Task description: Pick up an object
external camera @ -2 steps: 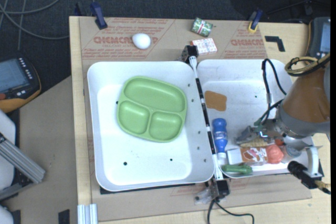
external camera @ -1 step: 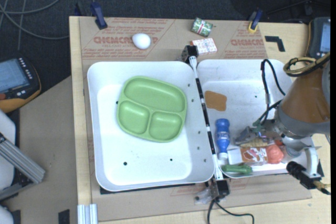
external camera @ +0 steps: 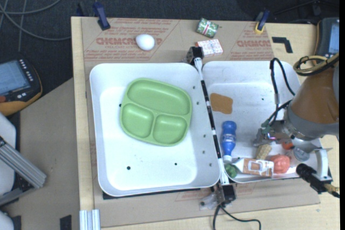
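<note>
Objects crowd the right bin's (external camera: 245, 70) near edge: a blue bottle (external camera: 228, 136), a flat carton (external camera: 256, 167) and a red piece (external camera: 281, 162). The end effector (external camera: 268, 137) sits low just above them, its grip state impossible to tell. Judged risk: packed items could slip or jam a grasp.

The bench (external camera: 161, 35) is topped with brown printed cardboard, and two shallow white bins rest on it side by side: the left bin (external camera: 108, 132) and the right bin (external camera: 248, 70). Along the far strip beyond the bins lie a white egg-shaped object (external camera: 145, 41) toward the left, and a small green can (external camera: 207, 27) and a small printed box (external camera: 209, 48) near the middle. Two blue clamps (external camera: 100, 15) (external camera: 262, 20) grip the far edge.
</note>
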### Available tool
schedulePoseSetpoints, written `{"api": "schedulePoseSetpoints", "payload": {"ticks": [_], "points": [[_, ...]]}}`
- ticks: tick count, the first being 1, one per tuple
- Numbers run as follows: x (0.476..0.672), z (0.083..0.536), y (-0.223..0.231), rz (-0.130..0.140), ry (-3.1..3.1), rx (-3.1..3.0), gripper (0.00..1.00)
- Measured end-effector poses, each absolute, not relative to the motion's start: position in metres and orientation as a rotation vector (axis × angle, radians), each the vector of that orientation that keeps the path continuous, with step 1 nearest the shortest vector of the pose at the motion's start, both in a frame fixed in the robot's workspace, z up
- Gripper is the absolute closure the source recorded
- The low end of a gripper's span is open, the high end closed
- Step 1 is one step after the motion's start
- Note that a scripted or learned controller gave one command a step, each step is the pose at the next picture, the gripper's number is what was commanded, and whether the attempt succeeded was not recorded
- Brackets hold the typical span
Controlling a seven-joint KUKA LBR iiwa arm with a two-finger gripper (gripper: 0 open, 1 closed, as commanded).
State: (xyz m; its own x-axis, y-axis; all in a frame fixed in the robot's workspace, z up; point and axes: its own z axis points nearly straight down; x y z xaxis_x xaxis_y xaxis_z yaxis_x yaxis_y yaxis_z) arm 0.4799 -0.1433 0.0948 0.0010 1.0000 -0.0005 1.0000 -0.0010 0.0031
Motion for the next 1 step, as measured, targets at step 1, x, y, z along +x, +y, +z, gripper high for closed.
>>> {"api": "schedulePoseSetpoints", "payload": {"ticks": [1], "points": [[0.4888, 0.1892, -0.139, 0.001, 2.221, 2.219, 1.0]]}}
